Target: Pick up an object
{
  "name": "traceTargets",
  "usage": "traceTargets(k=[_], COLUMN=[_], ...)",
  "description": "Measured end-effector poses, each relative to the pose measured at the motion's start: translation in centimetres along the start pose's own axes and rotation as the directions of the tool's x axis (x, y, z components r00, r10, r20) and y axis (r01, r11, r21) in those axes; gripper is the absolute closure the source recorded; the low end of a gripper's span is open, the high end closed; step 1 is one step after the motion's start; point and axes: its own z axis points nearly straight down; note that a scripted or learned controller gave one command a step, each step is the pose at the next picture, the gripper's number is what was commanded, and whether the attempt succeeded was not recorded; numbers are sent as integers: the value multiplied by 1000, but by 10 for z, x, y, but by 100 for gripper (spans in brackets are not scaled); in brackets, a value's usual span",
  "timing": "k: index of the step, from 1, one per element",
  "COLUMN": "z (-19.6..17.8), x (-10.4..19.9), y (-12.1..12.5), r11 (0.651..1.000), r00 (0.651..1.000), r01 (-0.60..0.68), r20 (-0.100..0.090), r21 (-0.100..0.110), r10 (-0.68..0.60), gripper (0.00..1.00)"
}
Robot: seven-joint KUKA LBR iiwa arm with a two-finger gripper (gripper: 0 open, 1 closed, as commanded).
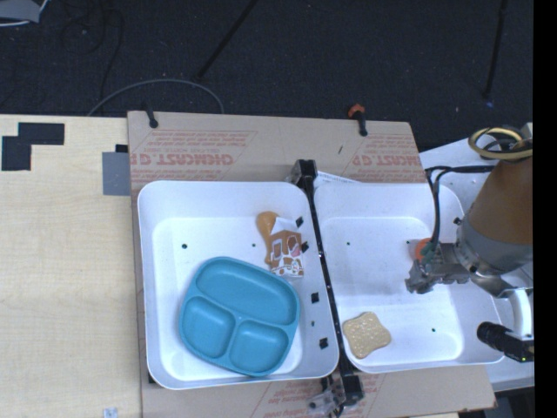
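Note:
A blue divided plate (238, 315) lies in the left bin (161, 233). Just beyond its far right edge sit a small brown-and-white snack packet (285, 254) and an orange-brown piece (266, 224). A tan slice of toast (365, 333) rests in the near left corner of the right bin (383, 212). My gripper (424, 277) hangs low over the right side of the right bin, well to the right of the toast. I see nothing between it and the bin floor that it holds.
A black divider (315, 264) runs between the two bins. Brown cardboard (261, 151) lies under them. The arm's orange band (513, 203) and cables crowd the right edge. The middle floor of the right bin is bare white.

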Motion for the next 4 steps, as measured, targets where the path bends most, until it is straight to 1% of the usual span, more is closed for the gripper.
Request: traceTargets(k=[1,2,3,4], z=[-63,-115,-104,-100], x=[2,1,49,95], y=[5,5,13,38], r11=[1000,1000,1000,1000], r00=[1000,1000,1000,1000], r01=[1,0,3,3], r20=[1,0,-2,-2], r21=[-2,0,4,4], r10=[-1,0,-3,-3], gripper=[100,100,100,100])
